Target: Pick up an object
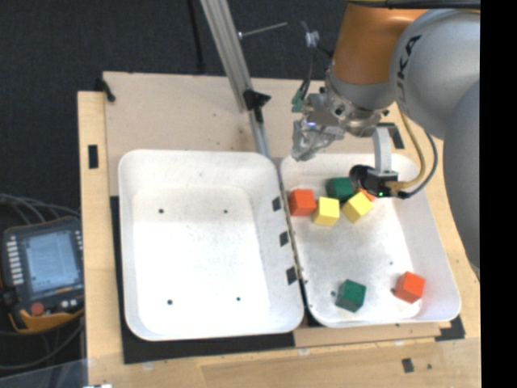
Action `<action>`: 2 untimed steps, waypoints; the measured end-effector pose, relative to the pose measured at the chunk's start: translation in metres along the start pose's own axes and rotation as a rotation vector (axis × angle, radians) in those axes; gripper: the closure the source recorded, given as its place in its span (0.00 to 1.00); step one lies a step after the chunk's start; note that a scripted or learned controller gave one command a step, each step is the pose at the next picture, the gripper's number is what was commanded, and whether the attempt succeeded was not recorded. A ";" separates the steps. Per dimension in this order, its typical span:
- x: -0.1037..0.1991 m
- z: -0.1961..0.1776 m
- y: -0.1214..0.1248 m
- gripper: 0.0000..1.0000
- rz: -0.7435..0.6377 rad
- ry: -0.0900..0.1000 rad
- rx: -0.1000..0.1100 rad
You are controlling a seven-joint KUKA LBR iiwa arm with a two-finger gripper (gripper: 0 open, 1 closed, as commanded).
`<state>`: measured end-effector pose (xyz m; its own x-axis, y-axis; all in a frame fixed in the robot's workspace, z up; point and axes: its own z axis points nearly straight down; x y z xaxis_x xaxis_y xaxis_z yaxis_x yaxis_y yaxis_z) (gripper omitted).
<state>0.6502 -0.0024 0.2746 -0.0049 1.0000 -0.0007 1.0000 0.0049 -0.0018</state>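
Metal pole [230,55] rising slantwise from bench's far edge, black clamp [256,101] partway down. Handheld control pendant [44,267] off bench's left edge, grey screen, cables [24,206] trailing behind it.

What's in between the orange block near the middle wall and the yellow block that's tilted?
In the camera view, another yellow block sits between the orange block and the tilted yellow block. It touches or nearly touches both.

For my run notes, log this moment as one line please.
claw: above right bin's far left corner | held: nothing seen | right bin: two orange, two yellow, two green blocks | task: pick not yet done
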 end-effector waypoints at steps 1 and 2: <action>0.054 0.000 -0.021 1.00 -0.002 0.002 -0.001; 0.096 0.021 -0.035 1.00 -0.001 0.001 0.000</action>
